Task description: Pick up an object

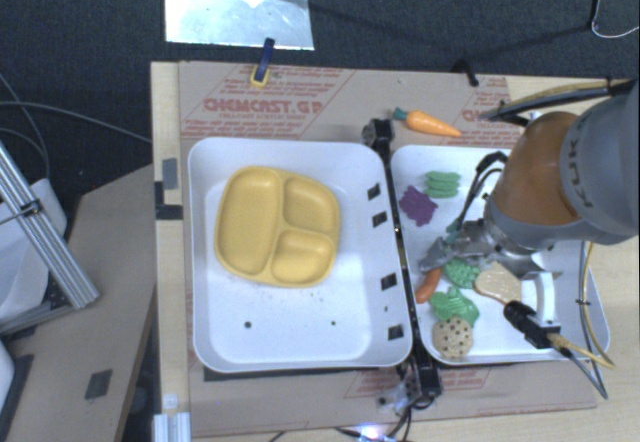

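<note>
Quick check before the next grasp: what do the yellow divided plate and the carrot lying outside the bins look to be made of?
Yellow divided plate: looks like molded plastic, matte to satin, with one even color and soft rounded compartment ridges. Carrot on the board behind the right bin: probably toy plastic or rubber, judging by its uniform bright orange body and flat green tip; too small to be sure.

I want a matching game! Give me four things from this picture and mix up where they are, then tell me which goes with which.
Things:
1. yellow divided plate
2. whole carrot
3. purple toy
4. spotted cookie

Places:
A. on the cardboard, outside the bins, just above the right bin
B. near the bottom edge of the right bin
C. in the left bin
D. in the upper part of the right bin, below a green toy

Pairs: 1-C, 2-A, 3-D, 4-B
</note>
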{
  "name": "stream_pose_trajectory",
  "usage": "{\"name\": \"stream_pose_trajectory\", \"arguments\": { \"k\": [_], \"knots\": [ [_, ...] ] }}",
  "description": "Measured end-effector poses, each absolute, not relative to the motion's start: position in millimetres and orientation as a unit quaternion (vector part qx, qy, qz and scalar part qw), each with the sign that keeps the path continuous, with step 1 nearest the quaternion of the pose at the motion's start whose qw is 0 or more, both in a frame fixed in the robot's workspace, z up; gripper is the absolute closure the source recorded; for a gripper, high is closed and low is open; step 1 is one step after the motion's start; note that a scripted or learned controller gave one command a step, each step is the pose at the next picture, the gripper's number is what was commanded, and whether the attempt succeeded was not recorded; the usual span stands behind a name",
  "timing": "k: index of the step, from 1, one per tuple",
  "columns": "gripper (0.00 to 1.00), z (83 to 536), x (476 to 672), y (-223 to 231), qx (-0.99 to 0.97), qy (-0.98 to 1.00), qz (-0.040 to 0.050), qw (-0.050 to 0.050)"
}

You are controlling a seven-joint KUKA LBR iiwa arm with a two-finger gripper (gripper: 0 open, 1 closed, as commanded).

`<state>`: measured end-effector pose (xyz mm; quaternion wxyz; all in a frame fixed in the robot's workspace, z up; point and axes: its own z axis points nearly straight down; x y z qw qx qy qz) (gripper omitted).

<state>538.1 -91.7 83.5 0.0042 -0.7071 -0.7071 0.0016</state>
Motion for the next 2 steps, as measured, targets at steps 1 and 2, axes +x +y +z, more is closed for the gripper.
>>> {"name": "stream_pose_trajectory", "arguments": {
  "k": [1, 2],
  "knots": [
    [1.0, 95.3, 543.9, -93.5, -0.707, -0.707, -0.0014, -0.001],
    [1.0, 190.5, 578.3, -4.4, -0.702, -0.712, -0.0056, -0.003]
  ]
}}
